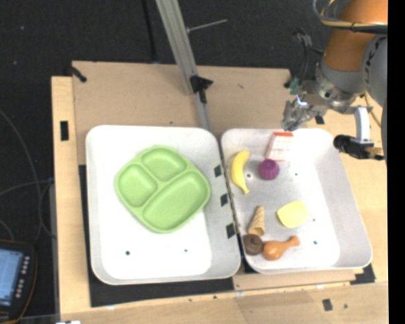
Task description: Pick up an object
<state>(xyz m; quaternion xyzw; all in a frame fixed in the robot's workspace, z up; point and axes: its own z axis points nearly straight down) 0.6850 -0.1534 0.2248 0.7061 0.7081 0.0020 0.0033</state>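
The right bin (337, 201) holds a yellow banana (239, 171), a purple round fruit (268, 169), a white and red carton (279, 145), a pale yellow piece (292, 214), an ice cream cone (256, 219), a brown donut (252, 244) and an orange drumstick (280, 248). My gripper (295, 119) hangs over the bin's far edge, just above and right of the carton. Nothing shows between its fingers.
The left bin (108, 248) bears a green divided plate (163, 188). A slanted metal pole (179, 46) rises behind the bins, ending at a clamp near the gap between them. The arm's orange and grey wrist (351, 39) stands over the bench's far right corner.
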